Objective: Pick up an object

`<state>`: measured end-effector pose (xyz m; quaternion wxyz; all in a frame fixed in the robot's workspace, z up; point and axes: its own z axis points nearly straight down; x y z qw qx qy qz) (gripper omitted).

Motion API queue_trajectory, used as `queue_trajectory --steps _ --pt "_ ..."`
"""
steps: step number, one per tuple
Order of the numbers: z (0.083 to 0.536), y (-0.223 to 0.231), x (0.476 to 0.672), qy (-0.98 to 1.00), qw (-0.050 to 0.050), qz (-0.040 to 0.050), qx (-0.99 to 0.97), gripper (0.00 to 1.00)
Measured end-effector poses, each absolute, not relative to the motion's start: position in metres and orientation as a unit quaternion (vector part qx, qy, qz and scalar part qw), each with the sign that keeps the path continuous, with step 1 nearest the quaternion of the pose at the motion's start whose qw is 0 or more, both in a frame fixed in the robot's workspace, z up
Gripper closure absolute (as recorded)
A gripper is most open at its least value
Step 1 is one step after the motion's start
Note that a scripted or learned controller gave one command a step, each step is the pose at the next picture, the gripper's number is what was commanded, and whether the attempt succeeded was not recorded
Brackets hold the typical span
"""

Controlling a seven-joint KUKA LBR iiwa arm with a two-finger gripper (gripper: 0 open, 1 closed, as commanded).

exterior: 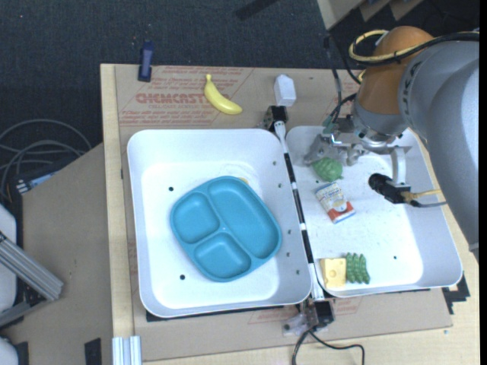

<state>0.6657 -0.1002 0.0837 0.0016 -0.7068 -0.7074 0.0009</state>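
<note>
A tan wooden bench [114, 204] on dark carpet bears two bins; the gripper [332, 155], grip unclear, hovers over a round green object [329, 169] far in the right white bin [426, 249].

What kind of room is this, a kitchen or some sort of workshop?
Probably a robotics lab: a grey arm hangs over two white bins holding toy food and a blue plate, with loose cables on the carpet.

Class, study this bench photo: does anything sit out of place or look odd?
Yes. A banana lies outside both bins, on the cardboard behind the left bin, while the other small items sit in the right bin. The blue tray also sits askew in the left bin, turned at an angle to its walls.
</note>
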Motion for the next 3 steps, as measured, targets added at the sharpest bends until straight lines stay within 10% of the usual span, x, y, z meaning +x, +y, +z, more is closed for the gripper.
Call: queue_trajectory --steps 1,2,3 --pt "0.085 -0.093 0.657 -0.707 0.001 0.0007 -0.707 0.0" --pt "0.095 -0.093 0.658 -0.707 0.0 0.0002 -0.707 1.0" --pt "0.186 -0.028 0.612 -0.708 0.0 -0.0007 -0.706 1.0"
